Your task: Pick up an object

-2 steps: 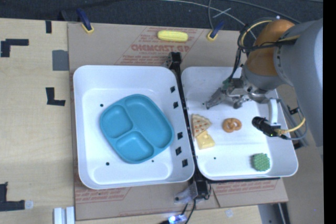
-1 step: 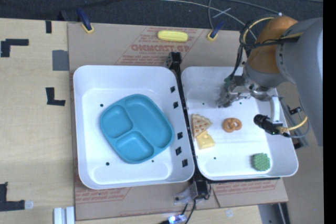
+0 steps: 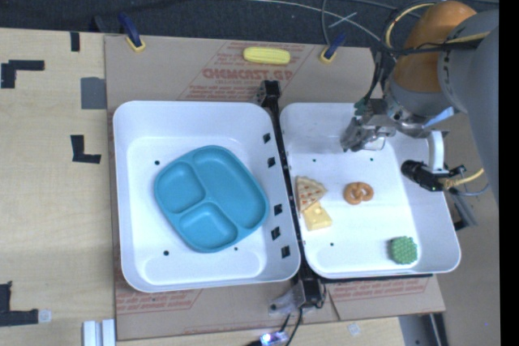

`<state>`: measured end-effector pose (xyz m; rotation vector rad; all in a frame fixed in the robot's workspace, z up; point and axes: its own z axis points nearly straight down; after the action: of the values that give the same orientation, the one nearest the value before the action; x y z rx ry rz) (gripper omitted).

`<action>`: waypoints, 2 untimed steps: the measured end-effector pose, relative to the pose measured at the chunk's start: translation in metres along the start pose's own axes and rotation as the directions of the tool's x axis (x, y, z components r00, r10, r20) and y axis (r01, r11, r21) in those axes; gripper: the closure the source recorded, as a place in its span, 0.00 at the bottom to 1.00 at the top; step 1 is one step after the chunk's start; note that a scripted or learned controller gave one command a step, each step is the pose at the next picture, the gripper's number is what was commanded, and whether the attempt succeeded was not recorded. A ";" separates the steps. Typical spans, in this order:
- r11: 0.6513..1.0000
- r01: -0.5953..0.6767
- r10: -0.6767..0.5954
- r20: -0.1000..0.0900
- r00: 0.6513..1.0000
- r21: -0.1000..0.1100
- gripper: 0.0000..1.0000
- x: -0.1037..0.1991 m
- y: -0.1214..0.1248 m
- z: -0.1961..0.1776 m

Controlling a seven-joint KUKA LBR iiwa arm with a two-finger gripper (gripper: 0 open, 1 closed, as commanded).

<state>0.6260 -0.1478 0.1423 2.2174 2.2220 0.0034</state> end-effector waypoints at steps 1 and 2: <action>1.000 -0.001 0.001 0.000 1.000 -0.001 1.00 0.001 -0.006 -0.046; 1.000 0.001 -0.001 0.001 1.000 -0.003 1.00 0.007 0.000 -0.108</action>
<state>0.6254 -0.1412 0.2498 2.2145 2.2208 0.0059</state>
